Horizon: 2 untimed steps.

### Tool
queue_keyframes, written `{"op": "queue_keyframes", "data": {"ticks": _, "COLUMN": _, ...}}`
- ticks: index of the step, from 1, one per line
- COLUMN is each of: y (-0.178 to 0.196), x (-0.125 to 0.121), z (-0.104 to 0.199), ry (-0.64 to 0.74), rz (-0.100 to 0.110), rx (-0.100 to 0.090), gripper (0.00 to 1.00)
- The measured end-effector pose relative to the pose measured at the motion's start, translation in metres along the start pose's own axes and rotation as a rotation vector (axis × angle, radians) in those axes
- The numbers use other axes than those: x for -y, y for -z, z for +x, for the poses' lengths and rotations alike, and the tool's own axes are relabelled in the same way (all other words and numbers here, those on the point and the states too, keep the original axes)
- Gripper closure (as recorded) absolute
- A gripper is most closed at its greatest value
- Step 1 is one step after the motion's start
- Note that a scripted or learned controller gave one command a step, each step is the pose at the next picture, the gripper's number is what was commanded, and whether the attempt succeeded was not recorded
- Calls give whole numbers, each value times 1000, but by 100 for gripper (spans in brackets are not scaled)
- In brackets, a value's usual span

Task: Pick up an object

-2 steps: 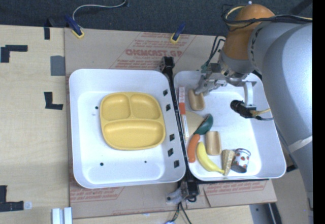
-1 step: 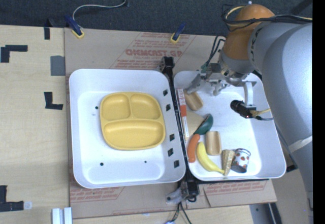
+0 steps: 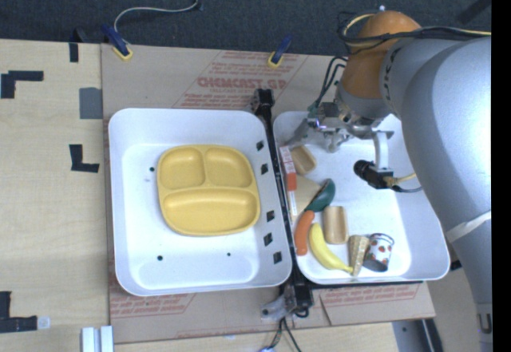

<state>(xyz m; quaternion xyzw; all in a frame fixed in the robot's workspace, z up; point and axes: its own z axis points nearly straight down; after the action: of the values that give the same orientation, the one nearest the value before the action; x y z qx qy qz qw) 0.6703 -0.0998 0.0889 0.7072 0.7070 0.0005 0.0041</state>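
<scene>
The right bin holds several toy foods. A tan bread piece lies near its far left corner, and a green item lies below that. Further front are an orange carrot, a yellow banana, a tan block, a pale wedge and a small dark, red and white item. My gripper hangs low over the far left part of this bin, just above and to the right of the bread piece. Nothing is seen held in it.
The left bin holds a yellow divided plate. A black divider with clips runs between the bins. The grey arm covers the right bin's far right side. A black cable fitting hangs over the right bin.
</scene>
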Motion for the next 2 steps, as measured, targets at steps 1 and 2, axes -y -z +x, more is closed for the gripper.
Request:
{"op": "queue_keyframes", "data": {"ticks": 1, "y": 0, "x": 0, "z": 0, "ry": 1, "rz": 0, "rx": 0, "gripper": 0}}
{"op": "queue_keyframes", "data": {"ticks": 2, "y": 0, "x": 0, "z": 2, "ry": -1, "rz": 0, "rx": 2, "gripper": 0}}
